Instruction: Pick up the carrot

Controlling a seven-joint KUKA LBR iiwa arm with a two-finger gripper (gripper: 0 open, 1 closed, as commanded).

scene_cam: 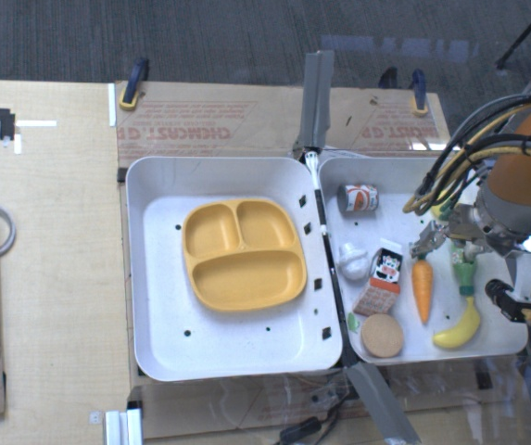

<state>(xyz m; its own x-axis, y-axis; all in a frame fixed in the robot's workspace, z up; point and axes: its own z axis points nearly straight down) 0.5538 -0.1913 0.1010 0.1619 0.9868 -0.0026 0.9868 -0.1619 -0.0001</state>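
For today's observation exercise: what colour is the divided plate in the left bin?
Yellow divided plastic plate, clearest in camera view.

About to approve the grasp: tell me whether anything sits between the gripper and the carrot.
Nothing visible does. The gripper hangs just above the carrot's top end in the right bin. The milk carton lies to the carrot's left and the banana to its lower right, both beside it, not over it.

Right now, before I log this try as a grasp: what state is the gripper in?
Gripper: cannot be told; it hangs over the right bin just above the carrot, which lies on the bin floor.
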